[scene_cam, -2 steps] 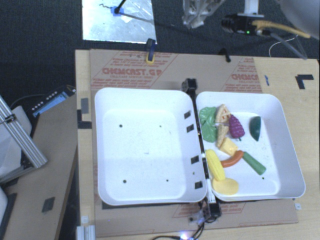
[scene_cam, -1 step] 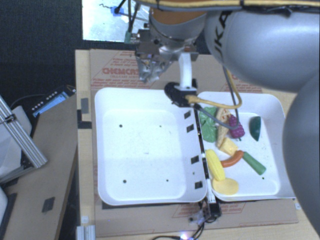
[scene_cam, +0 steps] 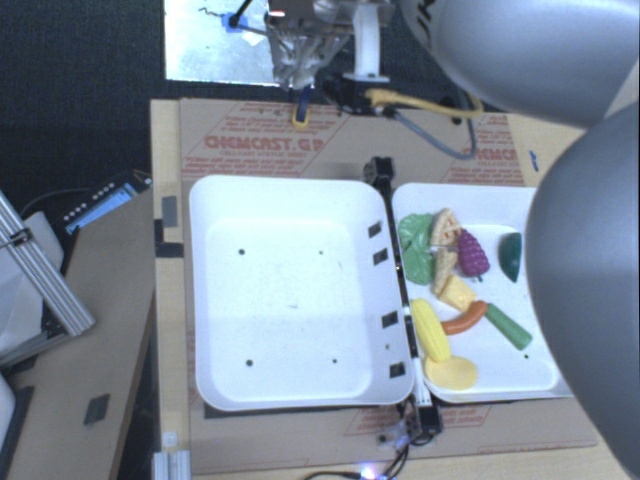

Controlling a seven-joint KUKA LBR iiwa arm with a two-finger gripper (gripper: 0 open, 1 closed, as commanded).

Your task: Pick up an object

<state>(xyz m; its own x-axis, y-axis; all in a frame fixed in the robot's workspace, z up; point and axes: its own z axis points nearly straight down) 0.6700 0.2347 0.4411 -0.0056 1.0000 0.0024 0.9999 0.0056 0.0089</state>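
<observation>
Toy food sat heaped in the right bin (scene_cam: 540, 380), and that was where my pick had to come from: a corn cob (scene_cam: 431, 330), a purple grape bunch (scene_cam: 471, 253), a lettuce leaf (scene_cam: 416, 236), a small orange sausage (scene_cam: 464, 318), a green stick (scene_cam: 508, 327) and a yellow disc (scene_cam: 452, 373), most of them touching or overlapping near the divider. I judged that crowding would make a clean grasp awkward, so the green stick, lying a little apart, looked like the easier target. The left bin (scene_cam: 290, 288) lay bare white beside it. My gripper (scene_cam: 300, 73) hung well beyond both bins at the far edge of the bench, above the cardboard sheet (scene_cam: 250, 140), carrying nothing I could see. Whether it was open or closed, I couldn't tell at that angle. The arm's grey bulk (scene_cam: 590, 298) covered the right bin's far side, hiding whatever lay there.
</observation>
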